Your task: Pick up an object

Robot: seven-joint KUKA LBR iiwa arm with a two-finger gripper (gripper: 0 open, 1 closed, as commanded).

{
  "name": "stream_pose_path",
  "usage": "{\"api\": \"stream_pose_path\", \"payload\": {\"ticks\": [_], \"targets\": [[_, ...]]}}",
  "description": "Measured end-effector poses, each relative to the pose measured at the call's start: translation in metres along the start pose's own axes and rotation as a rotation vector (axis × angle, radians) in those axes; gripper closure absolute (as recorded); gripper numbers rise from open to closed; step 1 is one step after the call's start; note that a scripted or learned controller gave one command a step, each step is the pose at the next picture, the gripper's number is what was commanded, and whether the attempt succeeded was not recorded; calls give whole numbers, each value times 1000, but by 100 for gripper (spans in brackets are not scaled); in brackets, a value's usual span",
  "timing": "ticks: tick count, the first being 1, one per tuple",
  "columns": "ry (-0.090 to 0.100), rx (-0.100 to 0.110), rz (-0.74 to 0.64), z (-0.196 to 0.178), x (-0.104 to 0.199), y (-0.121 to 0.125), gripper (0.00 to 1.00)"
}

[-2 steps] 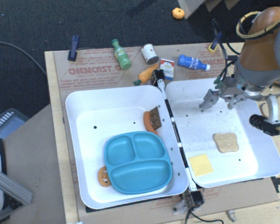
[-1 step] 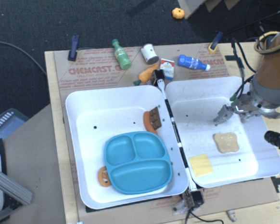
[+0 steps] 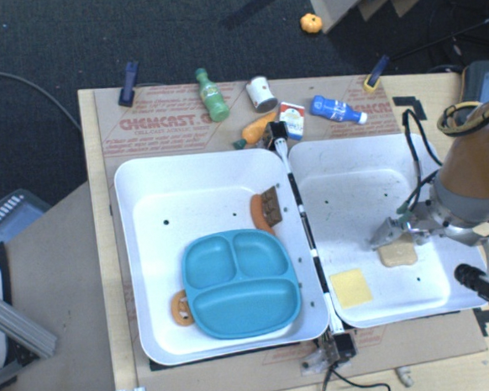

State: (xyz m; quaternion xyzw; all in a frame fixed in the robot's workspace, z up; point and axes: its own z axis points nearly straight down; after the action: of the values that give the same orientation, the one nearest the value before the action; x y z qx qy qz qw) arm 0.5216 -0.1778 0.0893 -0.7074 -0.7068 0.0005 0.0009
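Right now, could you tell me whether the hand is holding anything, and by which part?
It cannot be told. The hand sits low in the right bin, right at the beige slice.

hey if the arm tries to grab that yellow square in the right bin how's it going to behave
The yellow square lies flat on the right bin floor, thin like a cheese slice, so it is probably light and hard to get fingers under. Pushed, it would likely slide rather than roll. Whether it is stiff or floppy can't be told.
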Motion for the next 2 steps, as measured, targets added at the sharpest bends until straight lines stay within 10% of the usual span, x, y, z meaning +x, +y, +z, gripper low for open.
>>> {"api": "stream_pose_path", "payload": {"ticks": [1, 2], "targets": [[-2, -4, 0, -11, 0, 1, 100], [-1, -4, 1, -11, 0, 1, 0]]}}
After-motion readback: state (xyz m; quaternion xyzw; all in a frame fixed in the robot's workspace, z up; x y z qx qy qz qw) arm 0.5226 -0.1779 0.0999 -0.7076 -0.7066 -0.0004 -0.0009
